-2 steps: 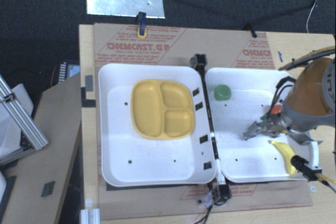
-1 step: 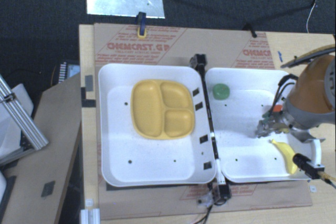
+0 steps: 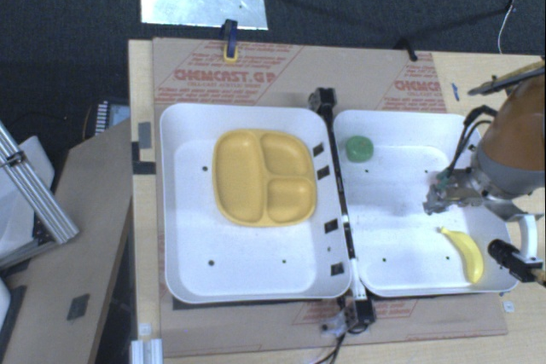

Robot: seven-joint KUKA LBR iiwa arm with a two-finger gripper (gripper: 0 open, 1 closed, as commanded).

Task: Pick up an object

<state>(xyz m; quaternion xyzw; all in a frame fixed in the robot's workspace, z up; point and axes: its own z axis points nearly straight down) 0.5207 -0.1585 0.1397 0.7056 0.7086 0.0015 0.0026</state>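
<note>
Yellow divided plate (image 3: 263, 177) in left white bin (image 3: 183, 268)

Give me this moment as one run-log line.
gripper: low in right bin, nothing seen held | banana: on bin floor beside gripper | green round object: right bin far corner | yellow divided plate: left bin

I'm seeing the bench (image 3: 281, 68) carrying a brown board printed with red lettering, and two white bins are sitting on it side by side, touching: the left bin (image 3: 183, 209) and the right bin (image 3: 401, 268). A yellow clamp (image 3: 230, 43) is gripping the board's far edge.
</note>
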